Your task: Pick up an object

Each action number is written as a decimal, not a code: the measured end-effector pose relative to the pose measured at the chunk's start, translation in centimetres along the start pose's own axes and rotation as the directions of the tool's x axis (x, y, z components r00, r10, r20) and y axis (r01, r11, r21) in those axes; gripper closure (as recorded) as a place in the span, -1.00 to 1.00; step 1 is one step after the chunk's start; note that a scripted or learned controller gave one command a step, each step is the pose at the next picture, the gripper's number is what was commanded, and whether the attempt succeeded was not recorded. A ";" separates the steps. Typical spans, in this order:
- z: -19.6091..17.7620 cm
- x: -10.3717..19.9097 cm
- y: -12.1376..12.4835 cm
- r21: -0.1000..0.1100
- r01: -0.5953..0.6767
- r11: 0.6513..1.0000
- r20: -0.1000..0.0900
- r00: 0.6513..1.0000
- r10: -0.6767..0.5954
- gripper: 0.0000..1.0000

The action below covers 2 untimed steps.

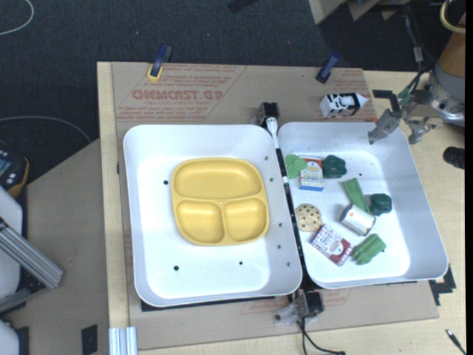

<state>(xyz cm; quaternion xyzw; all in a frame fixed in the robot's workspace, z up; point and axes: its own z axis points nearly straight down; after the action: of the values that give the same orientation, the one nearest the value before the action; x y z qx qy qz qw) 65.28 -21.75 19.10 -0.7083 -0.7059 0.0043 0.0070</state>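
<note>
- Left bin (148, 198): a yellow tray (219, 200) is seen, well apart from the gripper.
- Right bin (414, 220): cookie (307, 214), can (358, 219) and red packet (330, 244) are packed close; a neighbour could be nudged during a grasp.
- Gripper (399, 124) is seen at the far right rim, nothing held; finger spread cannot be told.
- Rim strike is possible on descent.

Arm (454, 87) cropped at right edge

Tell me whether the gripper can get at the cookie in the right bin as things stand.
Probably yes. The cookie lies flat near the right bin's left wall with open top. The gripper hovers at the far rim, nothing between them, though the red packet sits close by.
</note>
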 end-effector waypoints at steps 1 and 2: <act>-1.1 0.1 0.3 -0.016 0.003 1.000 0.004 1.000 -0.003 -1.00; 4.6 0.8 -0.4 -0.010 0.004 1.000 0.002 1.000 -0.004 -1.00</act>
<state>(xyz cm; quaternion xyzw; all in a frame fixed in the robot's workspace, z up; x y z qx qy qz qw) 64.84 -20.91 14.53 -0.7070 -0.7072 0.0014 0.0029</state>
